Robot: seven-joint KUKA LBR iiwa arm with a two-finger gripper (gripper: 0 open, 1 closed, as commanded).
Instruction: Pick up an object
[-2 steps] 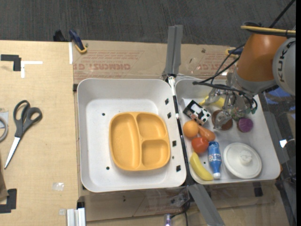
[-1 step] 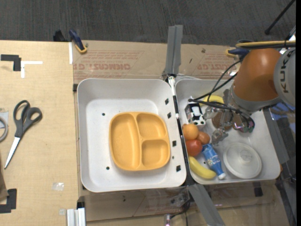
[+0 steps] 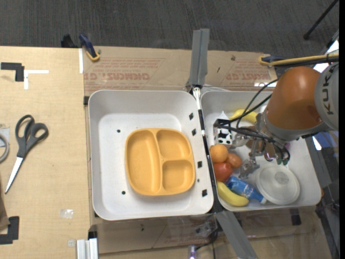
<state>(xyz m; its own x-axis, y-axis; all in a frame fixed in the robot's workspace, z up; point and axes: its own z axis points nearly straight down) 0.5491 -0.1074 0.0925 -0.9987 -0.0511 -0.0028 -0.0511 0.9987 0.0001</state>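
Note:
The right bin [image 3: 308, 197] holds an orange [image 3: 218, 153], a red tomato-like fruit [image 3: 222, 171], a yellow banana [image 3: 232, 195], a blue crumpled wrapper [image 3: 245, 189], a clear round lid [image 3: 278, 183], a black-and-white toy [image 3: 224, 138] and a second yellow piece [image 3: 241, 114] at the back. My gripper [image 3: 249, 165] hangs low in this bin, under the orange wrist band [image 3: 294, 99]. It sits just right of the orange and red fruit, left of the lid. No object shows between its fingers.
The left bin [image 3: 102, 144] carries a yellow three-compartment plate [image 3: 160, 161]. Scissors [image 3: 24, 139] lie on the wooden bench at far left. Cardboard [image 3: 137, 69] runs behind both bins. A grey divider bar [image 3: 198, 58] stands between the bins at the back.

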